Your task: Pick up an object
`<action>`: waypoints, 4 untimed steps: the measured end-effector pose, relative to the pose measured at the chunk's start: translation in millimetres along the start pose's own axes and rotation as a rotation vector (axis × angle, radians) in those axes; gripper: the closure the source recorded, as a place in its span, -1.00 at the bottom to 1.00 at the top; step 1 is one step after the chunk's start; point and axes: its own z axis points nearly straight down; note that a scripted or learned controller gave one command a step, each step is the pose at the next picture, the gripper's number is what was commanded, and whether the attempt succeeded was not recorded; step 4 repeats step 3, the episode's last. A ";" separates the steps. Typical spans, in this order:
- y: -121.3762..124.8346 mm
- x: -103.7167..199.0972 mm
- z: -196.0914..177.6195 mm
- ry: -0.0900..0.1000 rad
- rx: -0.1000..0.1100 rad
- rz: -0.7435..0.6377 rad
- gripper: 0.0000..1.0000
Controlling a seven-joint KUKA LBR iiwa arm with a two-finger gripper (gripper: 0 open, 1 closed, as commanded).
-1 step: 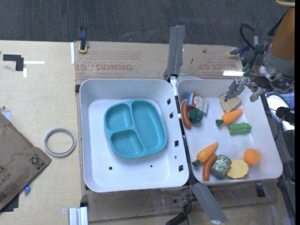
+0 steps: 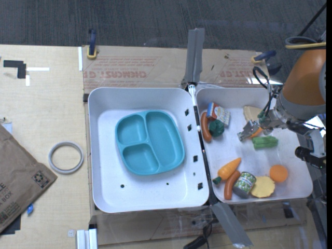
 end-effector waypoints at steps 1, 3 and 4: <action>32.2 -32.5 31.1 -0.001 -0.002 0.036 -1.00; 87.1 -5.9 -93.8 -0.003 -0.004 0.047 1.00; 87.1 -5.9 -93.8 -0.003 -0.004 0.047 1.00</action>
